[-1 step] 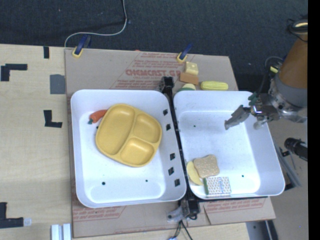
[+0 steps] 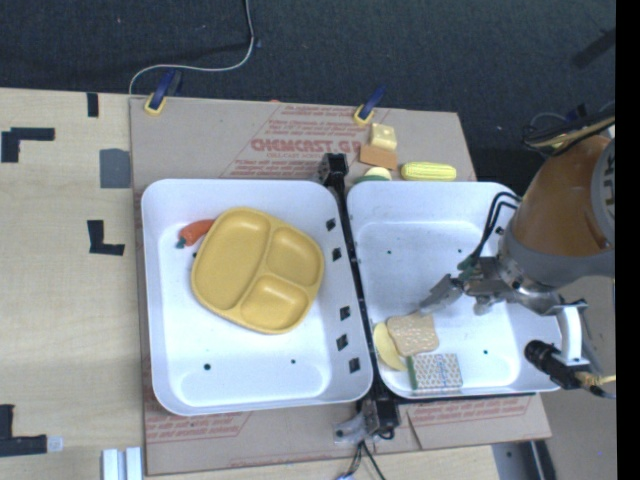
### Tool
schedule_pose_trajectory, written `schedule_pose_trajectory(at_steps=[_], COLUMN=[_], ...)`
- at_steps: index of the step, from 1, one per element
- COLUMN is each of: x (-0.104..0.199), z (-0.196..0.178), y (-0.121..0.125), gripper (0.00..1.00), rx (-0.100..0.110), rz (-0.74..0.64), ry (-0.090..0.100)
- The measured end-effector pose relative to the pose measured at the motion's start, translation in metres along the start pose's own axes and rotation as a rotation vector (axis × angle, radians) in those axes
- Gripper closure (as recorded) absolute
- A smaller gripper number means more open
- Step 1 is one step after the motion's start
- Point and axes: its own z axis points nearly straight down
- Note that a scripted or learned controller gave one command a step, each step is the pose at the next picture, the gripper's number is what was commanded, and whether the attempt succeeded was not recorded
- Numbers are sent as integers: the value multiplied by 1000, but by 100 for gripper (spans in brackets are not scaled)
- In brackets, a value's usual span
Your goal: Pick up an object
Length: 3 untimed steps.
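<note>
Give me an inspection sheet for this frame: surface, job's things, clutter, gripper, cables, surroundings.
Surface: cardboard-covered bench bearing the left bin and right bin, side by side.
Job's things: in the right bin's near corner, a tan slice over a yellow piece, beside a speckled block.
Clutter: yellow divided plate in the left bin, with an orange item at its far edge; tan block and toy corn beyond the bins.
Gripper: gripper low over the right bin, just above the tan slice; finger state unclear.
Cables: white cable on the dark floor.
Surroundings: wooden tabletop with black marks.

Open floor behind bread slice (image 2: 412, 334)
</note>
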Motion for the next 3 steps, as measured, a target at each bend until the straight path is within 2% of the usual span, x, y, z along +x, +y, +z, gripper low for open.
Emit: schedule_pose_trajectory(at_steps=[1, 2, 3], x=[33, -53, 39], z=[84, 31, 82], y=[-9, -9, -5], gripper=[0, 0, 0], rx=[-13, -15, -13], rz=[0, 6, -6], ry=[-6, -8, -4])
